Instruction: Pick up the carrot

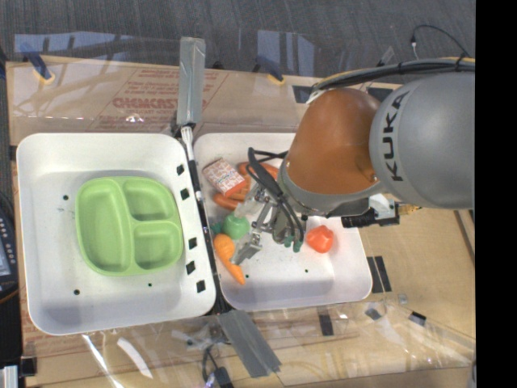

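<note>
The carrot (229, 261) lies in the right bin (347, 285) near its left wall, orange and pointing toward the front edge, with a green leafy piece (237, 225) just above its thick end. My gripper (262, 239) hangs low over the bin just right of the carrot. It is open, with one fingertip (245, 251) close beside the carrot's upper end. Nothing sits between the fingers. The arm's orange band and grey body cover the bin's back right part.
A red pepper-like toy (321, 238) lies right of the gripper. A small printed packet (218, 171) and an orange-red item (233, 187) sit at the bin's back left. The left bin (40, 217) holds a green divided plate (129, 223).
</note>
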You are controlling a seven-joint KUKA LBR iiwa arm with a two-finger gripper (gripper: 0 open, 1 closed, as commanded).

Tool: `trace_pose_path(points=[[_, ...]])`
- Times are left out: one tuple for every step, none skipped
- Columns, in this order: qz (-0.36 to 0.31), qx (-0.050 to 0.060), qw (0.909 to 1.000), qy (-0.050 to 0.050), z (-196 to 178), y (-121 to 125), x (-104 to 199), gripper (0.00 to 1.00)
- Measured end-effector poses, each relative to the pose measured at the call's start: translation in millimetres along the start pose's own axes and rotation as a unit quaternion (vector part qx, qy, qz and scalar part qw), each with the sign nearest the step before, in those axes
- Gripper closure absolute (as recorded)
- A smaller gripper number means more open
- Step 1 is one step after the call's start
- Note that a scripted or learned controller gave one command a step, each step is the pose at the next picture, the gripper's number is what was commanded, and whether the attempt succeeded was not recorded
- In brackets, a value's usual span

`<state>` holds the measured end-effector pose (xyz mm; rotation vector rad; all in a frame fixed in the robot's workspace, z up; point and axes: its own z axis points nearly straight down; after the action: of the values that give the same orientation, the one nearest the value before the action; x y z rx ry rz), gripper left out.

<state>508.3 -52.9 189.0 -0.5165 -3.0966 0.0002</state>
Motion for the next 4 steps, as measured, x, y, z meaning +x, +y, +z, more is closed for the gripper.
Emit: trace_pose_path(points=[[-0.173,0.000,0.9849,0.001,0.3,-23.4,17.7,0.00],[-0.063,0.000,0.9980,0.001,0.3,8.2,21.5,0.00],[-0.062,0.000,0.9981,0.001,0.3,7.9,21.4,0.00],[-0.136,0.000,0.9907,0.001,100.3,-28.9,-32.4,0.00]])
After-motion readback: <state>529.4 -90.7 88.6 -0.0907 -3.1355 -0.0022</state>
